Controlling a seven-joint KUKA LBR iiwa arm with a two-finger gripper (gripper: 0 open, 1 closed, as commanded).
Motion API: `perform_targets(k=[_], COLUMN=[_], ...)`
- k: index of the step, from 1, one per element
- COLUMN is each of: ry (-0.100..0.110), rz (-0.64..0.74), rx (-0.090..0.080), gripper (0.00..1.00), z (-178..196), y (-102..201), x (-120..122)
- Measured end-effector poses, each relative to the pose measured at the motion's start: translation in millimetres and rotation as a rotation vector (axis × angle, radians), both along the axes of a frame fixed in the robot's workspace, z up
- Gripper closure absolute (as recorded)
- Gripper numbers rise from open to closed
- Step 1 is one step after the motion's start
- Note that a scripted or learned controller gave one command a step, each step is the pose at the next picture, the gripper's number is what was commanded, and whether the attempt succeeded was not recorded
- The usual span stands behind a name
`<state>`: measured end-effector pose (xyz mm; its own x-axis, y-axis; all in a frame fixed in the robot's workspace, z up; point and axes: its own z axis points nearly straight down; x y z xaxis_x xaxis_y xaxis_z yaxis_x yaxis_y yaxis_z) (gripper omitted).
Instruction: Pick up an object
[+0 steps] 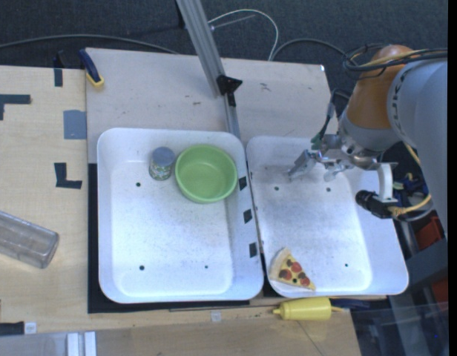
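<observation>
Speckled white bins (pixel 169 273) hold a round green bowl (pixel 206 173) and wedge-shaped pizza slice (pixel 291 270).

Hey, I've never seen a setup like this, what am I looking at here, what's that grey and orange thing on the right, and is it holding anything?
This is one picture, taken by a camera fixed above a workbench and looking down at a slant. The grey and orange thing is a robot arm reaching in from the right. At its end is the gripper, the part that grabs things. It hangs over the far end of the right bin, and nothing sits between its fingers.

Two shallow white bins lie side by side. The left bin holds a green bowl and a small jar right beside it. The right bin holds a toy pizza slice in its near corner.

Outside the bins, a yellow bottle lies on the bench's near edge, and a clear plastic container lies to the left.
</observation>
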<state>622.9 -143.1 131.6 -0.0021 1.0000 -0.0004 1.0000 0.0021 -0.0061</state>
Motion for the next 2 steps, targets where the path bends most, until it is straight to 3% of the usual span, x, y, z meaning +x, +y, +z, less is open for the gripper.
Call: perform_targets(k=[1, 2], ry=[-0.006, -0.004], rz=[0.0, 0.001], rx=[-0.002, 0.0], gripper=[0.0, 1.0], z=[-44, -33], y=[1, 2], x=[0, 0])
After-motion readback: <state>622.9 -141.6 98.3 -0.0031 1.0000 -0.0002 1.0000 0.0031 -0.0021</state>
